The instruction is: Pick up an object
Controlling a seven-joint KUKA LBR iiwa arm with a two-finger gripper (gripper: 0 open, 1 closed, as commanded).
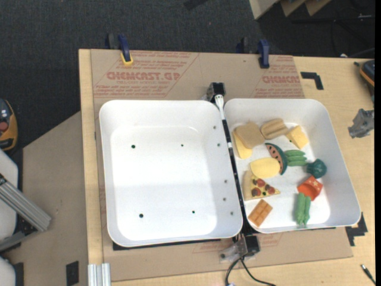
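The right bin (333, 130) holds several small toy foods. A tan bread slice (248, 134), a brown roll (274, 127) and a yellow wedge (297, 137) lie at its far side. A watermelon slice (275, 155), a green leafy piece (294, 157) and a yellow lump (265, 168) sit mid-bin. A teal piece (316, 168), a red piece (310, 187) and a green pod (302, 209) lie to the right. A pizza slice (259, 186) and an orange cracker (259, 213) rest near the front left corner.
The left bin (119, 130) sits beside the right one, their rims touching. Both stand on a brown board (178, 70) held by blue clamps (124, 45) at the back. A small grey metal piece (361, 124) lies at the right edge.
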